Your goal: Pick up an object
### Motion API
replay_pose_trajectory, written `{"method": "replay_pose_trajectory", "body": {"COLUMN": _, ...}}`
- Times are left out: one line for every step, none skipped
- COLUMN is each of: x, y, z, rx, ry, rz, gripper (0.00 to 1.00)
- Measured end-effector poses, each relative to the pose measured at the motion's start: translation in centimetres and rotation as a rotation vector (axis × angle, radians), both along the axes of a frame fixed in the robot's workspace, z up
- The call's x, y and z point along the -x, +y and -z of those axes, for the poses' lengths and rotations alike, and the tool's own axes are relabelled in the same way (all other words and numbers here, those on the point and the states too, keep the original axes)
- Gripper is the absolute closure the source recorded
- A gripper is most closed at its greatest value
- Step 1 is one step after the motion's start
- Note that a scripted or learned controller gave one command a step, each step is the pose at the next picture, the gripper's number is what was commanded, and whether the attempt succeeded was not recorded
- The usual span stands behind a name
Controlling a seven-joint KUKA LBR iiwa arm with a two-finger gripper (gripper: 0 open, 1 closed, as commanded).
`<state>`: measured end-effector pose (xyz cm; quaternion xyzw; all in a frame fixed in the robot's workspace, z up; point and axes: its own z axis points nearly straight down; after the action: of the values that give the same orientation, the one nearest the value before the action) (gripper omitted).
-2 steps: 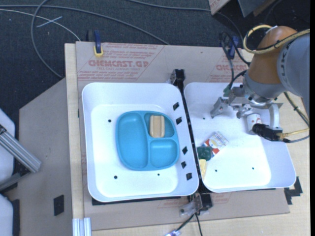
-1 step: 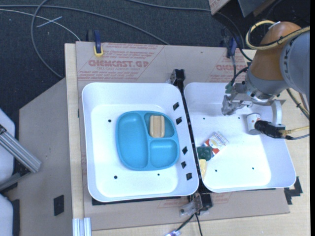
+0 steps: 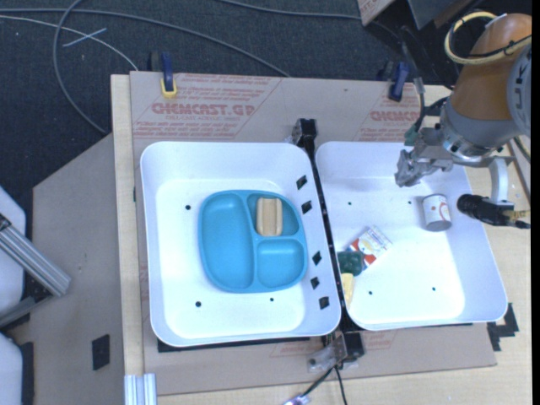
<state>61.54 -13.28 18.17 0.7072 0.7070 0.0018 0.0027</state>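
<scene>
A: Can you tell how the tool (image 3: 411,170) stands, open or closed?

B: No. It is small, grey and blurred against the right bin (image 3: 472,298), so the fingers do not separate out.

A: And the arm (image 3: 494,66)?

B: Cut off by the right edge; just the orange band and wrist are in frame.

A: The packet (image 3: 364,250) near the divider?

B: Its print is too small to read, and the green and yellow bits (image 3: 348,268) beside it lie partly tucked under the bin's rim, so I cannot name them.

A: The tan piece (image 3: 268,216) in the tray (image 3: 228,251)?

B: Too blurred to identify.

A: The bench (image 3: 211,99)?

B: Its red lettering is faint, partly covered by both bins.
</scene>
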Motion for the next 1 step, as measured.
{"method": "replay_pose_trajectory", "body": {"x": -0.16, "y": -0.01, "z": -4.08, "rx": 0.0, "ry": 0.0, "rz": -0.001, "gripper": 1.0}}
